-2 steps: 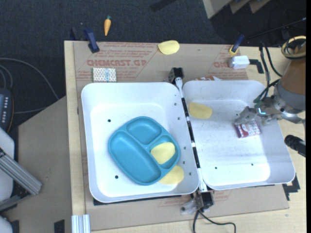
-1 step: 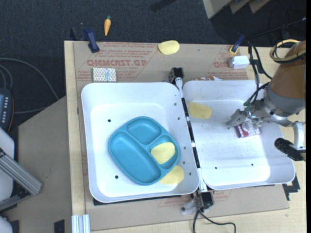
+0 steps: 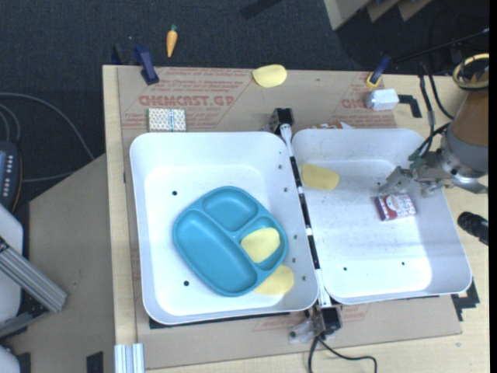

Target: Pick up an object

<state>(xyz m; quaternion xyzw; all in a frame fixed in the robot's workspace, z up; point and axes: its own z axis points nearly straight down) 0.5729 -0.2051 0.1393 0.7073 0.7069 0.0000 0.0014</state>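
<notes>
Overhead, the pincer (image 3: 405,179) hangs just above a red-and-white packet (image 3: 395,206) in the right bin (image 3: 435,274). Fingers — spread or pressed, impossible to tell.

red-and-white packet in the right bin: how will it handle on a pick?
The packet lies flat and thin on the right bin, so it is probably light and floppy. Its wrapper looks glossy, so it may slip or slide away. The tool hovers at its upper edge.
</notes>
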